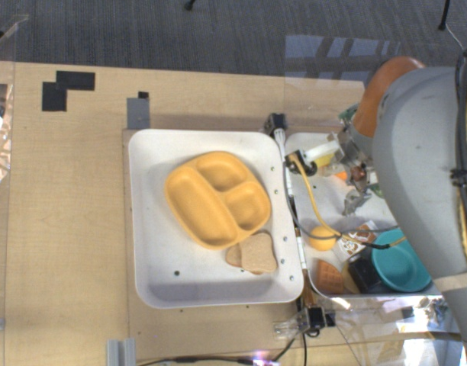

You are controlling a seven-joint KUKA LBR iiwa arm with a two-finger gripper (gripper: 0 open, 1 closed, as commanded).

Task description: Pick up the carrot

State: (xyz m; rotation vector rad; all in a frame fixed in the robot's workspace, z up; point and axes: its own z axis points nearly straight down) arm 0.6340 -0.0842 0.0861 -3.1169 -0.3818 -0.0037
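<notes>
In the right bin (316,287), an orange tapered piece that looks like the carrot (330,277) lies near the front left corner. My gripper (355,198) hangs over the middle of that bin, well behind the carrot and apart from it. The grey arm (420,166) hides much of the bin's right side. A small orange patch (338,176) shows just left of the wrist; I cannot tell what it is. Nothing can be seen held in the gripper.
A teal bowl (402,268), a black object (362,270) and a yellow rounded piece (320,242) crowd around the carrot. A yellow cable (308,197) runs along the bin's left wall. The left bin (146,227) holds a yellow divided plate (216,197) and a bread slice (254,254).
</notes>
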